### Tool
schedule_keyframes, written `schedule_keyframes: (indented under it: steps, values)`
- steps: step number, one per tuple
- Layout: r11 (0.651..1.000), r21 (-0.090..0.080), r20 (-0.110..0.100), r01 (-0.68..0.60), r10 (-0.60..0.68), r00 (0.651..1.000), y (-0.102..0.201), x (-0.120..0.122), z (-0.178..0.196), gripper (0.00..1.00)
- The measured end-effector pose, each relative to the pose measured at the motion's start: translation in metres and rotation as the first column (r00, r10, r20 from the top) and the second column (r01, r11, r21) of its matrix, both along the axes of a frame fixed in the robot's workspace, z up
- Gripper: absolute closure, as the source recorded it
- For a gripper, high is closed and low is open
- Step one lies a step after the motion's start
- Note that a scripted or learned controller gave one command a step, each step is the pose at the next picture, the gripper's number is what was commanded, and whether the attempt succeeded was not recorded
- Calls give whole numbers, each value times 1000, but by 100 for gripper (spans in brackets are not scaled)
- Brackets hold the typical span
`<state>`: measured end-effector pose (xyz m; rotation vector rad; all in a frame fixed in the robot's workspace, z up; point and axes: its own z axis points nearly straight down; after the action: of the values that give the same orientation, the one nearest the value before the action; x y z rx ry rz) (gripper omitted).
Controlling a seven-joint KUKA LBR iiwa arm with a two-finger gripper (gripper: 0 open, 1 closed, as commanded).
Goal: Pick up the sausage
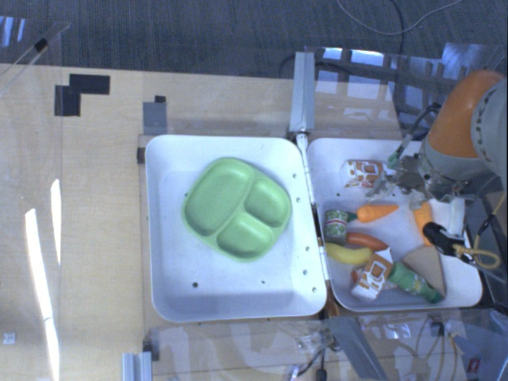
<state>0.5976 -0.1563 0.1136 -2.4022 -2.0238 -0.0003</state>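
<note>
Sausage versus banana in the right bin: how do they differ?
The sausage is reddish-brown; the banana is yellow. The sausage lies farther from the camera, just beyond the banana. The sausage looks slimmer and straighter, the banana thicker and slightly curved. Both lie flat, side by side, near the right bin's left wall.

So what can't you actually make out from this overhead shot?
- Gripper: small and tangled against the arm's grey wrist, so whether it holds anything is unreadable.
- Sausage: its left end is tucked by the banana and a green can.
- Right bin: its right side is covered by the arm.
- Small cartons: print too small to read.
</note>
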Motion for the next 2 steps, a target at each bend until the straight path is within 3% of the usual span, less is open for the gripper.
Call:
schedule_keyframes:
  steps: [1, 2]
  values:
    - [979, 0, 12, 203, -203, 979, 29, -76, -26, 0]
    - [979, 1, 14, 203, -203, 979, 29, -75, -16, 100]
